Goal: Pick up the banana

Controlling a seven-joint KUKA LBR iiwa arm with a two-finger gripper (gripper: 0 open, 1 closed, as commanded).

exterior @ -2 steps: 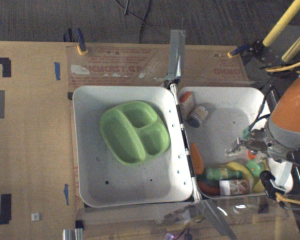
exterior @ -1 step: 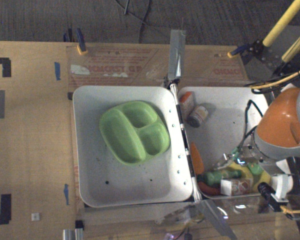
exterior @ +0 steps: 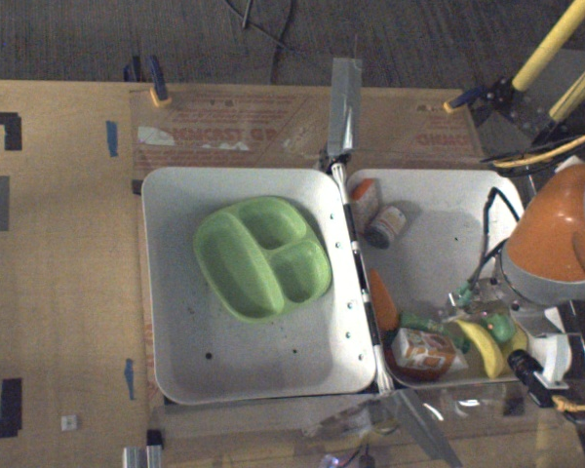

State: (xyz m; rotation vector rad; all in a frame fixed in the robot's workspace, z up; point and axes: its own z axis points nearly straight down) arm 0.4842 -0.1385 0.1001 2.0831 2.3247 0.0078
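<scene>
Dark carpet lies behind a plywood desk (exterior: 68, 261) that carries two shallow white bins side by side. The left bin (exterior: 175, 359) holds a green divided plate (exterior: 263, 257). The right bin (exterior: 439, 232) holds a small can (exterior: 387, 225), a carrot (exterior: 382, 302), a juice carton (exterior: 424, 351) and the banana (exterior: 481, 347), which lies in the bin's near right corner, touching the carton and crowded by green items. It looks yellow, short and curved, with a dark tip. The arm (exterior: 551, 237) hangs over that corner and the claw (exterior: 487, 312) seems to sit just above the banana, but whether it is spread or closed I cannot tell. The step looks like the approach. Next it likely needs a clean descent astride the fruit, clear of the carton.
</scene>
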